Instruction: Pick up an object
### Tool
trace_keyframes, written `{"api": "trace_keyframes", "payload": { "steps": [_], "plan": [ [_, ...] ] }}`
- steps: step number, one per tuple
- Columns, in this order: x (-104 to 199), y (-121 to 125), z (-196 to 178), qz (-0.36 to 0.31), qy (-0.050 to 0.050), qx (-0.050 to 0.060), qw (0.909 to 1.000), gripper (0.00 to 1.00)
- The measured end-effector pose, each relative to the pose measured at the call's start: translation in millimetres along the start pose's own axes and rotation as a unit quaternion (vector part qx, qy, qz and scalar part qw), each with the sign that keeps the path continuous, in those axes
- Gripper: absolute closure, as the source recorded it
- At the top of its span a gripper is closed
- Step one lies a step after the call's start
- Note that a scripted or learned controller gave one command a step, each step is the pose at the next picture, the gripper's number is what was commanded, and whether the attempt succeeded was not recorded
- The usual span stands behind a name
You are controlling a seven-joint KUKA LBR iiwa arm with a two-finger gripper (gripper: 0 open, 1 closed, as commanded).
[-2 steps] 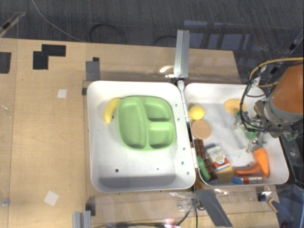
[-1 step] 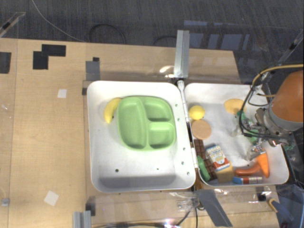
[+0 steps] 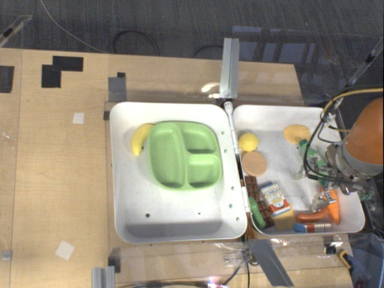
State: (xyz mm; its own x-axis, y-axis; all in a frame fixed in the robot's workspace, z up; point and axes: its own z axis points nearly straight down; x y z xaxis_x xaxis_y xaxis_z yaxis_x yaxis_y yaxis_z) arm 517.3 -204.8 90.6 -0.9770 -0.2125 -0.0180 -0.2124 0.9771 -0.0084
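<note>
Green tray point(image 3: 182, 155) beside banana point(image 3: 140, 139) in left bin point(image 3: 129, 221), carrot point(image 3: 329, 212) lying slantwise under gripper point(image 3: 327, 188), jaw state unclear

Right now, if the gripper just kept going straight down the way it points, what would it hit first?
Probably the orange carrot-like toy at the right bin's near right corner, with the red marker-like piece beside it. The gripper hangs just above them, though depth is unclear.

This looks like a robot lab. A wooden bench point(image 3: 54, 179) holds two white bins point(image 3: 129, 221), with metal brackets point(image 3: 228, 71), loose cables point(image 3: 60, 23), and grey carpet point(image 3: 150, 11).
</note>
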Motion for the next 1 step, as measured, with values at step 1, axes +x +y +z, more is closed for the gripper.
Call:
{"api": "trace_keyframes", "payload": {
  "steps": [1],
  "plan": [
    [-10.8,-3.7,0.4,-0.025,0.003,-0.001,0.9997,0.00]
  ]
}}
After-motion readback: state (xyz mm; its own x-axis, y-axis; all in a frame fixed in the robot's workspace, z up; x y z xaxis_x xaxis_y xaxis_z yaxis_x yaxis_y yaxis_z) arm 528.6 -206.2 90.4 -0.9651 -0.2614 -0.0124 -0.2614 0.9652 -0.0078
